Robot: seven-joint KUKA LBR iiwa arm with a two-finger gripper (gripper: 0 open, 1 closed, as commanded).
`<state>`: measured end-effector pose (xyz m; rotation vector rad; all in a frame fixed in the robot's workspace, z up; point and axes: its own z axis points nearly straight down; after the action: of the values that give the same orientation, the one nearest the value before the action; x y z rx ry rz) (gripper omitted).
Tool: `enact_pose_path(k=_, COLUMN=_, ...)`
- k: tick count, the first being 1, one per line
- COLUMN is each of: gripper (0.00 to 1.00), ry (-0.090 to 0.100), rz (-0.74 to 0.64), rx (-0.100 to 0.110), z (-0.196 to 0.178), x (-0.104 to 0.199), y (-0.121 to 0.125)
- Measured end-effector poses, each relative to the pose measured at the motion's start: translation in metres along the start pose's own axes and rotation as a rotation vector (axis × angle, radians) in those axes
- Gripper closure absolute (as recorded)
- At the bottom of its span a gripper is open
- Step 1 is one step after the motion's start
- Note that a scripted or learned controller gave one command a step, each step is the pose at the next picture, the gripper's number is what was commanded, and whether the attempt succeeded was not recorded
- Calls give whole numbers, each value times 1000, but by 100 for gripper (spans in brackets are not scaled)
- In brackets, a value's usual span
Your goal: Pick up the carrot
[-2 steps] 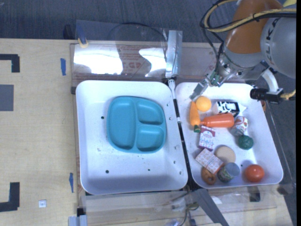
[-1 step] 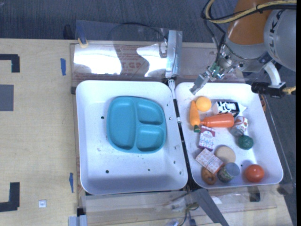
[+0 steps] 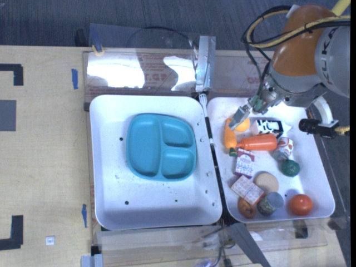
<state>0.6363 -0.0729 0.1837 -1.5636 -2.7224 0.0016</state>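
Observation:
The carrot [image 3: 257, 143], a long orange-red piece, lies on its side in the upper middle of the right bin [image 3: 325, 191]. The gripper [image 3: 242, 117] hangs at the bin's upper left, just above and to the left of the carrot's left end. It is over a shorter orange-yellow piece [image 3: 230, 137] that lies along the bin's left wall. The grey arm with its orange band [image 3: 297, 49] reaches in from the upper right.
Around the carrot lie a black-and-white packet [image 3: 269, 126], a green ball [image 3: 289, 167], a red tomato [image 3: 301, 204], patterned cartons [image 3: 245, 188], a tan round piece [image 3: 266, 181] and a small can [image 3: 273, 202]. The left bin [image 3: 105, 149] holds a blue divided plate [image 3: 161, 146].

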Motion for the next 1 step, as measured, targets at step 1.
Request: enact_pose_path(k=1, gripper=0, ry=-22, rz=-149, rx=-22, z=73, x=-26, y=-12)
